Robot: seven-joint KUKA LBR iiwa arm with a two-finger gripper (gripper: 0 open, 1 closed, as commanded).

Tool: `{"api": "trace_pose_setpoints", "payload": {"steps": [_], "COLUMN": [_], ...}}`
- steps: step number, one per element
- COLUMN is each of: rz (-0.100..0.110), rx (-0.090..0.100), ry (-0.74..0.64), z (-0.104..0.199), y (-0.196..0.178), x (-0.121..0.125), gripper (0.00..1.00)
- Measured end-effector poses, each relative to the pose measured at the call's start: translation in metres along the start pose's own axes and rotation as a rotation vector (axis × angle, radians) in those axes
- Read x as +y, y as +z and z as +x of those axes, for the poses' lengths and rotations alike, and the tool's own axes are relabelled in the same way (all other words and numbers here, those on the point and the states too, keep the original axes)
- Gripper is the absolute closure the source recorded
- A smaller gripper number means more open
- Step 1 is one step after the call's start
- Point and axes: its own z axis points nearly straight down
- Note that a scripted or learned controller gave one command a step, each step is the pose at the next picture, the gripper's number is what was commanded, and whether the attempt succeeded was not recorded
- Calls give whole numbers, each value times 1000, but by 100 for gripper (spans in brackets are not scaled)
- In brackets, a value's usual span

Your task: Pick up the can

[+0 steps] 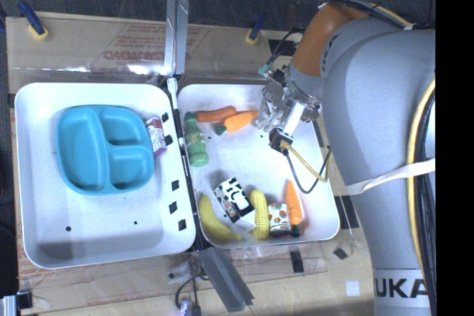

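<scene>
In the right bin [222,96], can [279,218] half-hidden — hand [275,123] fingers indistinct.

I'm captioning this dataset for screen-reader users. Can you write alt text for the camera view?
A grey robot arm reaches from the right, its end effector over the right white bin near two carrots, with a small can, banana, corn and green bottle lying below. The left bin holds a blue divided tray.
</scene>
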Motion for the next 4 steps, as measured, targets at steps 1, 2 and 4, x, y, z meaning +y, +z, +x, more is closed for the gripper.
{"api": "trace_pose_setpoints", "payload": {"steps": [1, 2, 4], "rz": [3, -8, -13], "rx": [-1, 7, 8], "ry": [-9, 214, 62], "z": [2, 33, 32], "y": [-10, 10, -144], "x": [-1, -39, -50], "gripper": [100, 100, 100]}}
